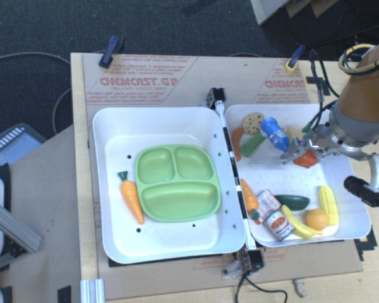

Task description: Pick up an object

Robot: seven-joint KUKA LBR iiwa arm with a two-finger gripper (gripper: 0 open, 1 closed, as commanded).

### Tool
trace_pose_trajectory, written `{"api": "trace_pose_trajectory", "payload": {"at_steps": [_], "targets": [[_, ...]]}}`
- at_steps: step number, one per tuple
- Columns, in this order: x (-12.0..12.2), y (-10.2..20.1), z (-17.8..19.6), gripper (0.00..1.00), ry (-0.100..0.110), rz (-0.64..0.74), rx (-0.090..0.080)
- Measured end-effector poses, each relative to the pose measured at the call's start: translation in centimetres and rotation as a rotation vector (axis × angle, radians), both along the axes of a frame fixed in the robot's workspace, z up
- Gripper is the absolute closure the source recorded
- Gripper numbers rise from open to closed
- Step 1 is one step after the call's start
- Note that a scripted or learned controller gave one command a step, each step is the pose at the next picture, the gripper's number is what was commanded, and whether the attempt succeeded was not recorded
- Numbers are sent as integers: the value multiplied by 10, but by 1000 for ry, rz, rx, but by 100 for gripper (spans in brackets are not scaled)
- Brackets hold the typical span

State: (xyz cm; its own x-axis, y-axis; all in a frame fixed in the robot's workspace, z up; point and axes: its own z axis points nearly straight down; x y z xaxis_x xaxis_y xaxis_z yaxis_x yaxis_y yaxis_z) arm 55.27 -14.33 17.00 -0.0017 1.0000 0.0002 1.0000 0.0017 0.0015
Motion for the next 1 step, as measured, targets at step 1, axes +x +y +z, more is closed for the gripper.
{"api": "trace_pose_trajectory", "payload": {"at_steps": [1], "targets": [[22,91,15,100,0,-1,0]]}}
